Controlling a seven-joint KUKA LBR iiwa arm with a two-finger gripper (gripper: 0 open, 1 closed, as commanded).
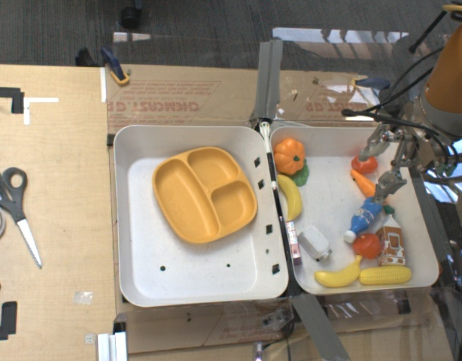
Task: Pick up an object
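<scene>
The right bin [332,201] holds several toy items: an orange pumpkin [289,155] on a green piece, a banana [291,196] along the left wall, a carrot [363,182], a red piece [363,164], a blue bottle [364,219], a red tomato [367,244], a small brown carton [391,247], a grey block [315,241], a second banana [337,276] and a corn cob [384,275]. My gripper [384,165] hovers over the bin's upper right with its fingers spread, open, one finger by the red piece and one by the bottle's top. Nothing sits between them.
The left bin [141,262] holds a yellow divided plate [205,192]. Scissors [16,209] lie on the wooden bench at far left. Cables [404,89] run behind the right bin near the arm.
</scene>
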